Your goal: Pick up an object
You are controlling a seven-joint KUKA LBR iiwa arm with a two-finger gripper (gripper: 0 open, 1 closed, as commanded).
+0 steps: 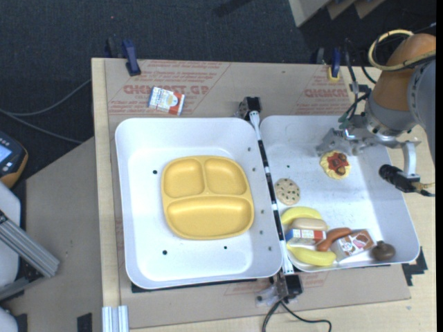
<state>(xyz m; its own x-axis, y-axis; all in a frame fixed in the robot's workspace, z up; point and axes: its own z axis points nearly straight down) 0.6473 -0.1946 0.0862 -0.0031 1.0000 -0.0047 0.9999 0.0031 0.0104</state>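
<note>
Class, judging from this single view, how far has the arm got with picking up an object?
Done: the gripper has reached the right bin, just above the small pizza toy. In hand: nothing visibly held. Left: grasping and lifting; the cookie and banana lie untouched.

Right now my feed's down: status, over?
Gripper low over right bin, nothing visibly held. Small pizza toy just beneath. Cookie nearby, apart.

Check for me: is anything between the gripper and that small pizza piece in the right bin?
Nothing visible is. The gripper sits just above the toy pizza on bare bin floor; the cookie and the banana pile lie further toward the near-left corner of the right bin.
</note>
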